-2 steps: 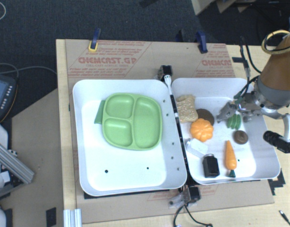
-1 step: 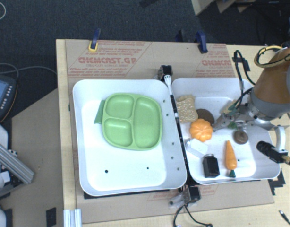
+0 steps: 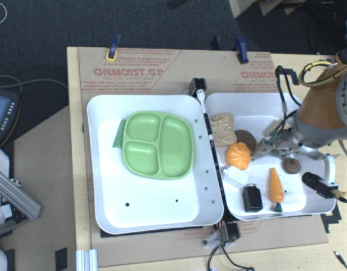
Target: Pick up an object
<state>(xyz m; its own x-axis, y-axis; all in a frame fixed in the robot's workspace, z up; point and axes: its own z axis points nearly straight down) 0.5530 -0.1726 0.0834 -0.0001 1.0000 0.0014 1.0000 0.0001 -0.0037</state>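
The right bin [image 3: 241,101] holds several small objects. A tan textured square [image 3: 222,127] lies at its back left, with a dark brown round piece [image 3: 244,137] beside it. An orange round fruit [image 3: 238,155] sits in front of those. A toy carrot [image 3: 276,186] and a small black box [image 3: 252,198] lie near the front wall, and a white scrap [image 3: 237,178] rests between the fruit and the box. My gripper [image 3: 268,147] hangs low over the bin's middle, just right of the brown piece and the orange fruit. Nothing shows between its tips.
The left bin [image 3: 103,151] carries a green divided plate [image 3: 159,144]. A small brown knob [image 3: 291,165] lies under the wrist at the right bin's right side. Cables [image 3: 286,95] loop above the arm. Clamps [image 3: 112,52] hold the cardboard at the back.
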